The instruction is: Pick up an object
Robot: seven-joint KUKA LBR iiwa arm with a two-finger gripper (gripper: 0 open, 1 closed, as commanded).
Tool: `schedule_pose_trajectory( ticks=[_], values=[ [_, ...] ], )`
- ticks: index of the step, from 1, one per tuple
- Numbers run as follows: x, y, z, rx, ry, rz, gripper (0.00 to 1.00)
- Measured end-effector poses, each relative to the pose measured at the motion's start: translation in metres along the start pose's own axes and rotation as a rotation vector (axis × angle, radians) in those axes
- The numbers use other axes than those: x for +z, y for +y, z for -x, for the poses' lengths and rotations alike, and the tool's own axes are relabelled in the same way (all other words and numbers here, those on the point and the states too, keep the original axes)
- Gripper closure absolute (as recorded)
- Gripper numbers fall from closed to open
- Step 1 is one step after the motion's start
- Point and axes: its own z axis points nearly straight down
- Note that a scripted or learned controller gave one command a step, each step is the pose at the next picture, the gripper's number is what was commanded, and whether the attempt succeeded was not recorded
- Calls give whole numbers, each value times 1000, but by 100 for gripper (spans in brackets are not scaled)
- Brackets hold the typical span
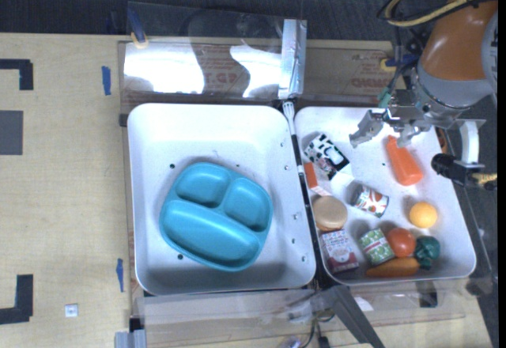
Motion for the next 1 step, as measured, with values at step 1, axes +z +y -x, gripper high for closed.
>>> schedule_pose_trajectory(
  ticks=[1],
  values=[
    [-11,1,0,0,-1,4,100]
  ],
)
